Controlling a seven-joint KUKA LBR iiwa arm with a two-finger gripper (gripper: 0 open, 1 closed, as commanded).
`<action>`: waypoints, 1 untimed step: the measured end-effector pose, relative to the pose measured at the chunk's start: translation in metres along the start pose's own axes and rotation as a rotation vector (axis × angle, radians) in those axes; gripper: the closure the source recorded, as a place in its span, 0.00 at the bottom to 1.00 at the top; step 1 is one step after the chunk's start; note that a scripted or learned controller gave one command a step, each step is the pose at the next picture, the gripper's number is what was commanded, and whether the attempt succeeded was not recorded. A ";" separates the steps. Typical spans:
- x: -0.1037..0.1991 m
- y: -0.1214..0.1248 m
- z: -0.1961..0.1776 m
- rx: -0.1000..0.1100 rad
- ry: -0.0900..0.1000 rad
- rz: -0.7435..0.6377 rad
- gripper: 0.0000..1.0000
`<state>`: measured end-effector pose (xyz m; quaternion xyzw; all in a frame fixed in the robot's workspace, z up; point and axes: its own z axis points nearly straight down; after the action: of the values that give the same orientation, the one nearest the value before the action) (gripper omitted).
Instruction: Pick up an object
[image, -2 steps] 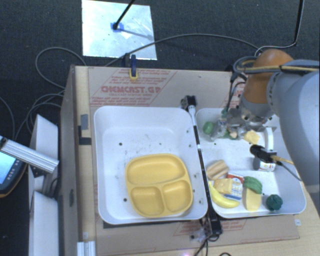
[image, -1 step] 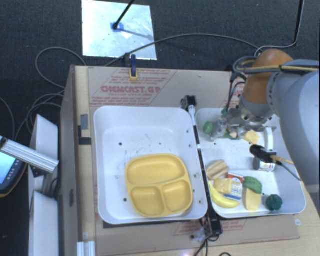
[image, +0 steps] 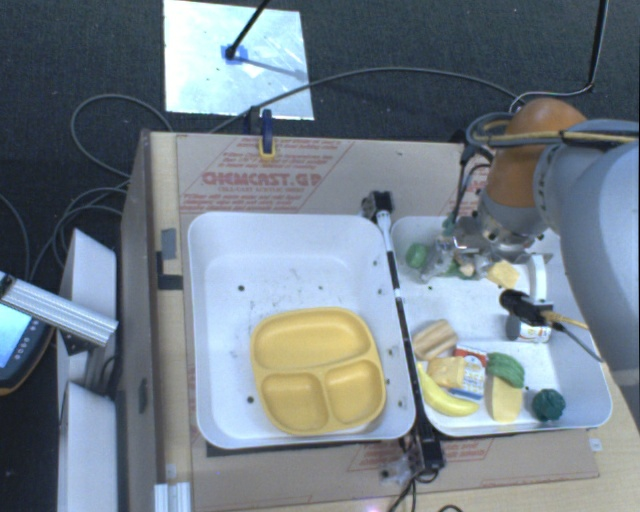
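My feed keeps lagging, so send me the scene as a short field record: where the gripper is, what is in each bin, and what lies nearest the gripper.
gripper: low over the far end of the right white bin
left white bin: one yellow three-compartment plastic tray, toward the near side
right bin, far end: small green toy piece, pale yellow block
right bin, near end: tan bread-roll toy, yellow toy banana, dark green round toy
nearest the gripper: the green piece and the yellow block, one on each side
grasp: cannot tell from this view
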<state>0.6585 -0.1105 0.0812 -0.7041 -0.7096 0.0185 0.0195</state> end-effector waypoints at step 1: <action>0.002 0.000 0.000 -0.001 -0.006 0.004 0.00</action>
<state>0.6581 -0.1084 0.0811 -0.7053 -0.7084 0.0202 0.0170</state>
